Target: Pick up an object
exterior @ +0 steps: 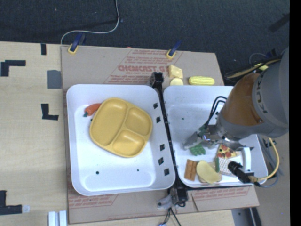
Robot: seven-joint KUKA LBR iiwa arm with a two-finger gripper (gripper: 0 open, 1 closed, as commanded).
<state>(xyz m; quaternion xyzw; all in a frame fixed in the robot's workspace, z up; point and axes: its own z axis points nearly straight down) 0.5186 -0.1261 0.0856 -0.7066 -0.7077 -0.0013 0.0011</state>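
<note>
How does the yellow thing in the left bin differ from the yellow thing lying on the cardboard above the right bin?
The yellow divided plate is broad, flat and split into compartments; the yellow corn cob is small, narrow and rounded. The plate lies inside the left bin, the cob outside both bins on the cardboard. Both are yellow, and the gripper touches neither.

The arm (256, 105) is cut off by the right edge. Part of the right bin (188, 102) is covered by it. The orange toy (92, 108) in the left bin (75, 140) is half hidden under the yellow tray (121, 126). The green piece (197, 150) is partly covered by the gripper (192, 142), and its kind cannot be told. The patterned item (225, 153) is partly hidden by gripper hardware. The cable (112, 13) is cut off at the top edge.
</note>
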